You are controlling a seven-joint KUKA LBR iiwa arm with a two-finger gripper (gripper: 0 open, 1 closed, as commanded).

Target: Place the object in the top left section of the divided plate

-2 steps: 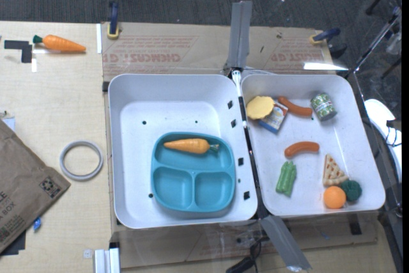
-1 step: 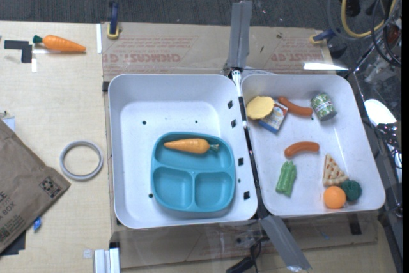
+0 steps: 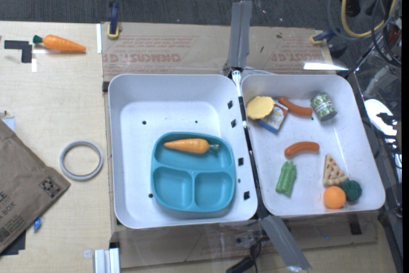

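I cannot tell the gripper's state. A carrot [image 3: 187, 146] lies in the blue plate's [image 3: 159, 192] top part, inside 1 white bin [image 3: 128, 105].

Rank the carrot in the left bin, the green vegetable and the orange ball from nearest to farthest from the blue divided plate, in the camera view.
1. Carrot: lying in the blue divided plate, in its far section.
2. Green vegetable: right bin, on its left side.
3. Orange ball: right bin, near right corner.

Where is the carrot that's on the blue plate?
The carrot lies in the long top section of the blue plate, in the left bin, lengthwise, leafy end pointing right.
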